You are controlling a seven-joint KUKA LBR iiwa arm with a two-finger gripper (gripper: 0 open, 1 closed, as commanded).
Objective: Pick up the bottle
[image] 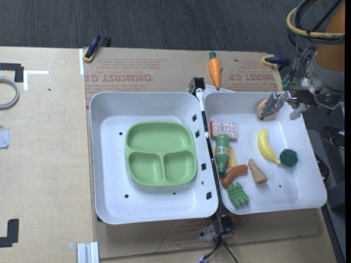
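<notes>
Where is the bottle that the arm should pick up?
The green bottle lies in the right bin, hard against its left wall, just below the small red-and-white box and above the sausage.

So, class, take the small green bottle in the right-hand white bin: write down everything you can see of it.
The small green plastic-looking bottle lies on its side along the left wall of the right white bin, its length running up and down the picture. Its upper end is darker green; a paler band crosses its middle. The red-and-white patterned packet sits just above it, and the orange-red toy sausage lies at its lower end, apparently touching. The two-finger gripper hovers apart from it, near the bin's upper edge.
</notes>
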